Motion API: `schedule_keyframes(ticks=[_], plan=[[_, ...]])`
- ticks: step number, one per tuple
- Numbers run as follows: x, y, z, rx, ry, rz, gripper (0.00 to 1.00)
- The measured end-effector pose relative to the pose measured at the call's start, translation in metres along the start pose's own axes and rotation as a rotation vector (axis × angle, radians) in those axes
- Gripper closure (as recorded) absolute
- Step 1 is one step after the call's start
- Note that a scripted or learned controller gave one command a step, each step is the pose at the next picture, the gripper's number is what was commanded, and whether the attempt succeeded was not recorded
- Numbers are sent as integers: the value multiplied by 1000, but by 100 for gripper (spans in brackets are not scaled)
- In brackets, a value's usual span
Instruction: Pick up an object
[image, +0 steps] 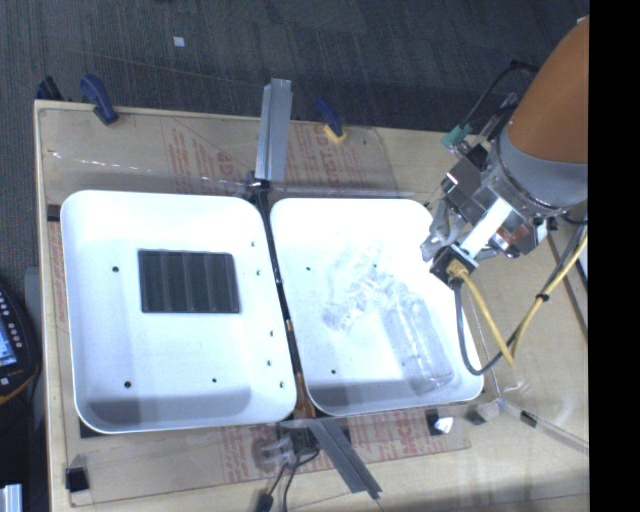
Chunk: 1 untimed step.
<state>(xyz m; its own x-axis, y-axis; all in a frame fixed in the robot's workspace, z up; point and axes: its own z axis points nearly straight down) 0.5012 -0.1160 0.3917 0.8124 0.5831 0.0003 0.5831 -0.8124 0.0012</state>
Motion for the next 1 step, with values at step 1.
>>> schedule_keyframes(ticks=[1], plan=[[26, -24, -24, -1, -1, 282, 100]])
